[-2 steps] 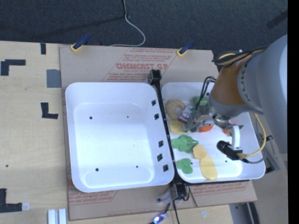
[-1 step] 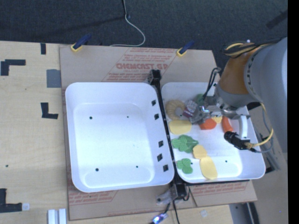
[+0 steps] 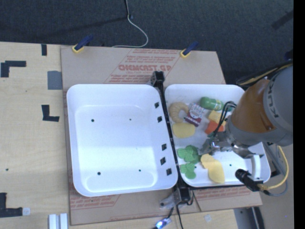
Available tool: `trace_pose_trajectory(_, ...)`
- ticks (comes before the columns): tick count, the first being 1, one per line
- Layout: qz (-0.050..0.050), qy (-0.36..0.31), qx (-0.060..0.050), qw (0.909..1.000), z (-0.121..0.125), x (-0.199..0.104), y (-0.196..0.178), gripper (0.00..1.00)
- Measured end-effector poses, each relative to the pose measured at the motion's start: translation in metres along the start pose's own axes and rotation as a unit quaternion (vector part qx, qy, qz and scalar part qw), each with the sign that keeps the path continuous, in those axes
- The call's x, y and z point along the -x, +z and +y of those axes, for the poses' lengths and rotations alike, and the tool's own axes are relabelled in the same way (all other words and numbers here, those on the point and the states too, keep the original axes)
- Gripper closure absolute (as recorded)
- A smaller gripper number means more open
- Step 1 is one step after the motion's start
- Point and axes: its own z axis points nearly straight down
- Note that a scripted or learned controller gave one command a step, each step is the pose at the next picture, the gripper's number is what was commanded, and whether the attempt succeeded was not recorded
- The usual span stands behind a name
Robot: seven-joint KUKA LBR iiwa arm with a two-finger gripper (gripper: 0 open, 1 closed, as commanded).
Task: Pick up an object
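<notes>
White plastic forms both shallow bins, set side by side on a brown cardboard sheet (image 3: pixel 143 68) printed with red lettering, which lies on the pale wooden worktop (image 3: pixel 28 142). Two small clamps with yellow and blue parts grip the cardboard's far edge — one at the left (image 3: pixel 82 43), one at the right (image 3: pixel 189 48).

Inside the left white bin (image 3: pixel 76 128) I see bare floor marked by four small dark dots. A row of black clips runs down the seam where the two bins meet.

All the loose things lie in the right white bin (image 3: pixel 200 88), well apart from the left one. Counted, by my reading:
- one tan ring-shaped piece like a bagel (image 3: pixel 177 109) near the seam
- one flat pale yellow round piece (image 3: pixel 183 130) just below it
- one small packet with red and white print (image 3: pixel 195 112)
- one green rounded piece (image 3: pixel 209 102) at the far side
- one orange piece (image 3: pixel 213 126) beside a yellow one (image 3: pixel 217 116)
- one cluster of green leafy shapes (image 3: pixel 188 160) at the near left
- one lumpy yellow piece (image 3: pixel 213 169) near the front wall

The grey arm with its orange band comes in from the right, and its gripper (image 3: pixel 213 146) sits low over this bin, between the orange piece and the lumpy yellow piece — I cannot tell how its fingers stand, and nothing can be seen gripped.
</notes>
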Motion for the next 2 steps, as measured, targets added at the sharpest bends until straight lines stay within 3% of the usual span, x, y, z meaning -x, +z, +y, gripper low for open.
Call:
trace_pose_trajectory(1, -0.001, -0.005, 0.002, 1.0000, 0.0688, -0.0428, 0.0010, 1.00)
trace_pose_trajectory(2, 0.000, -0.003, 0.000, 1.0000, 0.0663, -0.0414, 0.0009, 0.00)
